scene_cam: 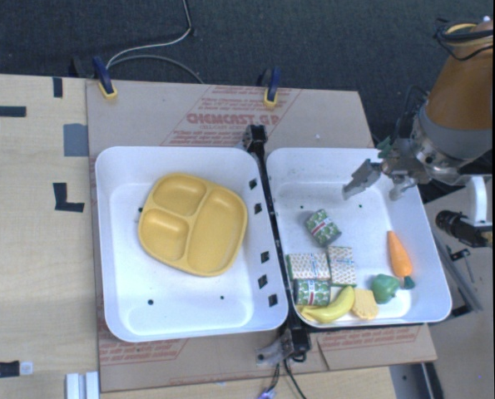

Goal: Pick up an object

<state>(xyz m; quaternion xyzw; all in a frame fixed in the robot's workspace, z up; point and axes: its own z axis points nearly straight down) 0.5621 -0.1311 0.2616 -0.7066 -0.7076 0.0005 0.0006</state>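
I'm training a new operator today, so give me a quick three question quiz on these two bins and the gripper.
1. True or false: the yellow plate lies in the left bin.
2. Which lies nearest the right bin's right wall? A banana B carrot C green can
3. Fill in: the gripper hovers with open fingers over the ___ bin.

Key: 1 true; 2 B; 3 right.

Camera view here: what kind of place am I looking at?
Probably a robot test bench in a lab: two white bins clamped on cardboard, toy food like a banana, and a robot arm reaching in.
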